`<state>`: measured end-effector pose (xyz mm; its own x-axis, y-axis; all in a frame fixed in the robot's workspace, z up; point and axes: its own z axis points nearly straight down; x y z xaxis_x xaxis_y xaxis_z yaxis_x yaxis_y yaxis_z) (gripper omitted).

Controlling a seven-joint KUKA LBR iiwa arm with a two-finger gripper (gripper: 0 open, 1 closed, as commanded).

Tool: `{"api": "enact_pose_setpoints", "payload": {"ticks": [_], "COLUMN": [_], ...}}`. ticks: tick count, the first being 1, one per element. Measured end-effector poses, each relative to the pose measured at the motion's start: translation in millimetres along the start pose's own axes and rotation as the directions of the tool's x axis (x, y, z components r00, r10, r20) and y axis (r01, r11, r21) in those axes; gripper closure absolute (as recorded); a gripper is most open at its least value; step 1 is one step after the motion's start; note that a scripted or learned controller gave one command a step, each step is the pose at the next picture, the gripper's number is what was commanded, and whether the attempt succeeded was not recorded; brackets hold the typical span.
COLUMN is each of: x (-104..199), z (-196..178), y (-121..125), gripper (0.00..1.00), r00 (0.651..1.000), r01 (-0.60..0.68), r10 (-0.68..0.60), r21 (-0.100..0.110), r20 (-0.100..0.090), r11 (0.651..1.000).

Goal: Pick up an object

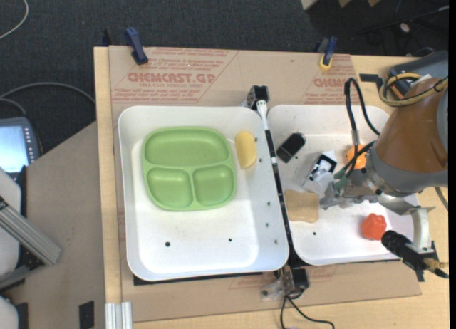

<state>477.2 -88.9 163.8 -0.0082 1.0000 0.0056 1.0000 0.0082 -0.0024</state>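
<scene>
Red object (372, 226) just beside tool (335, 196)

Left bin (135, 199) white, black specks on floor. Divided tray (189, 167) pale green. Oblong item (246, 149) beside it yellow. Right bin (320, 253) white. Small block (290, 147) black. Flat piece (302, 206) tan. Round object (372, 226) orange-red. Worktop (178, 75) brown, red lettering. Clamps (135, 44) blue. Arm (413, 139) orange band, grey below.
</scene>
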Motion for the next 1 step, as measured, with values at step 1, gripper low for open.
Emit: {"api": "enact_pose_setpoints", "payload": {"ticks": [1], "x": [52.8], "z": [-117.4], "y": [71.7], "gripper": [1.00], "r00": [1.000], "r01": [0.002], "r10": [-0.002], "r21": [-0.020], "r20": [0.006], "r11": [1.000]}}
